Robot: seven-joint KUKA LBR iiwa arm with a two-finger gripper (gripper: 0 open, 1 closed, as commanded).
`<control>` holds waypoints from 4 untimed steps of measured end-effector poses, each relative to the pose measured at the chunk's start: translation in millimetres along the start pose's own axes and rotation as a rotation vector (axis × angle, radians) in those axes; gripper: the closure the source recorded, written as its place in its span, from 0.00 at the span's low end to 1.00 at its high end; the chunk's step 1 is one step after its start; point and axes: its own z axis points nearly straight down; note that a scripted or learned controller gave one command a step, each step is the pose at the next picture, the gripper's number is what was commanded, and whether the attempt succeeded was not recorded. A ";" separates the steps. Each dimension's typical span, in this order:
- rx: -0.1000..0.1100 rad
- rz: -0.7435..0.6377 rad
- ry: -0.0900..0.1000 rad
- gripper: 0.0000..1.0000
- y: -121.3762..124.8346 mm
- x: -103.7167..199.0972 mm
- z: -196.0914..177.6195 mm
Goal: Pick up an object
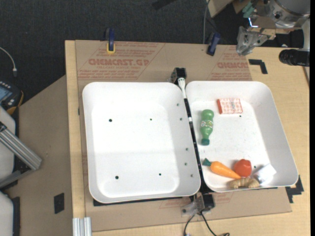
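Observation:
The right bin (275, 117) holds a green bottle (206, 126) near its left wall and a red-and-white patterned box (229, 105) toward the back. An orange carrot (221, 168), a red tomato-like piece (242, 167), a tan ginger-shaped piece (243, 183) and a small white item (266, 173) lie at the front. My gripper (245, 41) hangs high above the bench behind the right bin's back edge, well apart from all objects. Nothing shows between its fingers.
The left bin (98, 132) sits beside the right one, joined by a black hinge strip (189, 127). Blue clamps (110, 38) (213, 42) stand on the cardboard's back edge. A metal rail (17, 144) lies at the far left.

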 end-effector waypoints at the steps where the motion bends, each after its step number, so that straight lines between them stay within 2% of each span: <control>1: -0.004 -0.001 -0.002 1.00 0.8 0.1 -10.7; 4: -0.017 -0.004 -0.008 1.00 3.3 0.6 -42.8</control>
